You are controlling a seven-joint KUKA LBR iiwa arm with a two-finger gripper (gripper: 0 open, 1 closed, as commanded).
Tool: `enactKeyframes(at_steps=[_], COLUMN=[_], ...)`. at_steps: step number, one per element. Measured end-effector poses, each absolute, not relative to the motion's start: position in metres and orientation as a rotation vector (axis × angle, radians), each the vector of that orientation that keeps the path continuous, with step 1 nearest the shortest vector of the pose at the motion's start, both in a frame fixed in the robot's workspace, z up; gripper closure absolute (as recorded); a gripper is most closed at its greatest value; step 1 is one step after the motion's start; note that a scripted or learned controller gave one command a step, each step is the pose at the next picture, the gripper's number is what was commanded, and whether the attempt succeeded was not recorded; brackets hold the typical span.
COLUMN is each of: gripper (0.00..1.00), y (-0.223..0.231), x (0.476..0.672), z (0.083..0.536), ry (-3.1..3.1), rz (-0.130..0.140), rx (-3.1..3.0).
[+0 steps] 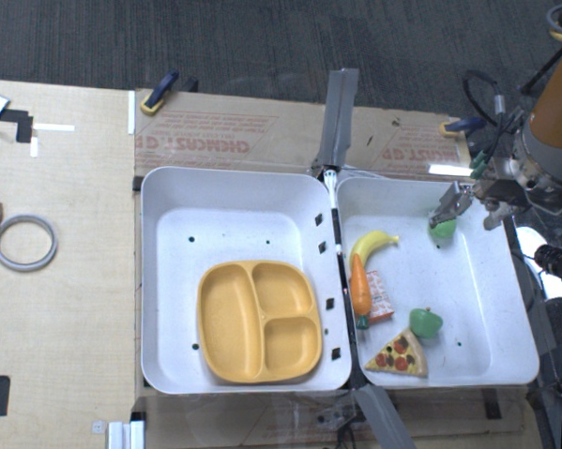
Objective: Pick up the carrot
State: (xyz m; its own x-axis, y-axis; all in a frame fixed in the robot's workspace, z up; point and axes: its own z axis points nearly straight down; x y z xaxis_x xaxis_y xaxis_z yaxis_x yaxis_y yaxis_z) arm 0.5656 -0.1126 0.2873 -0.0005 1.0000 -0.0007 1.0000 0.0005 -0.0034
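Camera view: carrot (361,283) centre-right, in right bin (499,371), untouched.
Gripper (467,206): upper right, fingers seemingly spread, grasping nothing.
Left: approach, grasp, lift.

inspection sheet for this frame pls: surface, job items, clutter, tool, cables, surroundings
Surface: two white bins; left bin holds a yellow divided plate.
Job's things: carrot lies in the right bin by its left wall, beside a banana.
Clutter: pizza slice, green toy, red-white packet, green piece.
Grippers: tool over the right bin's far right corner, away from the carrot.
Cables: black loops by the arm.
Surroundings: tape roll, blue clamp, cardboard.
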Motion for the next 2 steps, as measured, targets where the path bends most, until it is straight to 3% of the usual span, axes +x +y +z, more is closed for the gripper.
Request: enactKeyframes(at_steps=[1, 2], gripper=[0.0, 0.0], y=[0.0, 0.075], x=[0.562, 0.5], z=[0.191, 0.191], ry=[-2.461, -2.331], rz=[0.004, 0.005], rx=[-1.949, -2.103])
